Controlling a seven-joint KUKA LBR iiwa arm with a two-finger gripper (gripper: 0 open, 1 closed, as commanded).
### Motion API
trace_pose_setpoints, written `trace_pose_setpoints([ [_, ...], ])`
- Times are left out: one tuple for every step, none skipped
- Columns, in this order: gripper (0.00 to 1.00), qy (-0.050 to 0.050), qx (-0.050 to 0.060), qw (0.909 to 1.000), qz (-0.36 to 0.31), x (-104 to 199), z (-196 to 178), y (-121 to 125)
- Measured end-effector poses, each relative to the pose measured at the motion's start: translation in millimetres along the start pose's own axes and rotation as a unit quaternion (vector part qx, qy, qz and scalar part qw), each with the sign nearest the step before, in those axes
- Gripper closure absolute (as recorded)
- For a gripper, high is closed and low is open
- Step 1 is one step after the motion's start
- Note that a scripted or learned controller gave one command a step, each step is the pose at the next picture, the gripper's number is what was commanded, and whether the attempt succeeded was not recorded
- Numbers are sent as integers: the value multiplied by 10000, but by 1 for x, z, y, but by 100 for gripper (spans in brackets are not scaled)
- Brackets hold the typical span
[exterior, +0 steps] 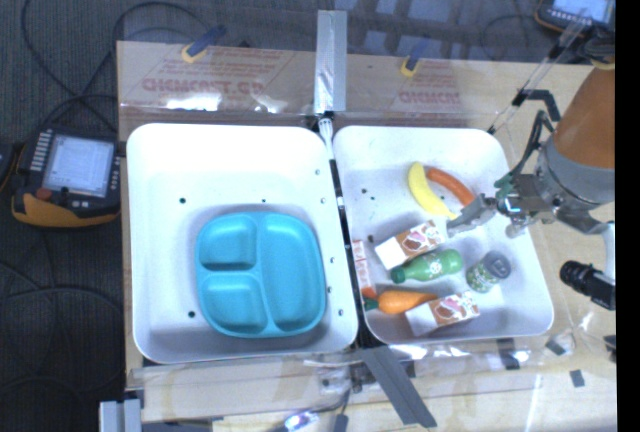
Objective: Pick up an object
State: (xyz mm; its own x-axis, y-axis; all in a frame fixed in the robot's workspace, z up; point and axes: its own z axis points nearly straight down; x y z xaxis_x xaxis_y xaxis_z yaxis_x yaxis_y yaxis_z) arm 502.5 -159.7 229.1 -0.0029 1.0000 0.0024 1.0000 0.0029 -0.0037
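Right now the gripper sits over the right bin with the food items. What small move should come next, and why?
Probably lower the gripper a little toward the yellow banana. Nothing shows between its fingers, it sits just right of the banana, and the banana lies clear of the milk carton and green bottle below it in the right bin.

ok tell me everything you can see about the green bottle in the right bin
The green bottle looks like a small plastic toy with a white label patch on its side. It lies flat in the right bin, tilted slightly, neck toward the left. A small carton sits just above it, a carrot just below, and a dark can to its right.
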Motion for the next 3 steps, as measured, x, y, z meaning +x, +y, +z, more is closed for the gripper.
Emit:
trace_pose_setpoints([
  [0, -2, -4, 9990, 439, -25, 10, 54],
  [0, -34, -66, 9973, -735, 1, 140, 93],
  [100, -20, -83, 9973, -732, 1, 130, 94],
])
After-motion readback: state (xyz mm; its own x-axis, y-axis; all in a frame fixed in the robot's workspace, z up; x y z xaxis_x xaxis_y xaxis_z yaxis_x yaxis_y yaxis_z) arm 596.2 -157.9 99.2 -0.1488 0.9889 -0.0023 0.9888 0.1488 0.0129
